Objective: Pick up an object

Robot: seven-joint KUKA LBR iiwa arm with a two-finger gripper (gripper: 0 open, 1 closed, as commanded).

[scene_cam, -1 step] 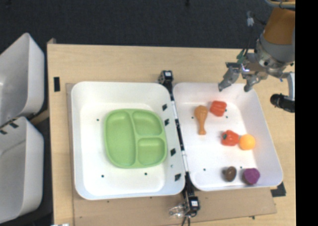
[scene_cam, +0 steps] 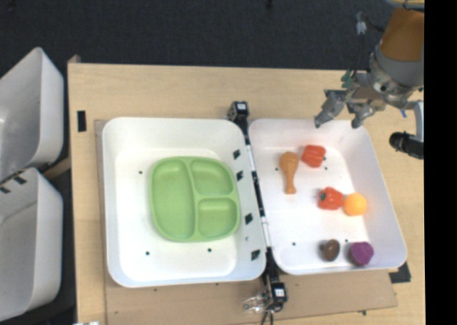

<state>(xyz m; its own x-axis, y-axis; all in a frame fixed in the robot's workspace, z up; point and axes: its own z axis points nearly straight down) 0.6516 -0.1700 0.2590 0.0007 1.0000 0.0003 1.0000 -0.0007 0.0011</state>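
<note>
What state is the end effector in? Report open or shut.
Open: the end effector hangs over the right bin's far rim, fingers spread, nothing between them.

so there's a green divided plate sitting in the left white bin, well off to the pincer's lower left, all on a wooden counter

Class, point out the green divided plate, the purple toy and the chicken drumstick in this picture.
green divided plate [scene_cam: 193,198]: camera view, on the ridge between its compartments.
purple toy [scene_cam: 361,253]: camera view, middle of its body.
chicken drumstick [scene_cam: 289,166]: camera view, on its thick meaty end.
</note>
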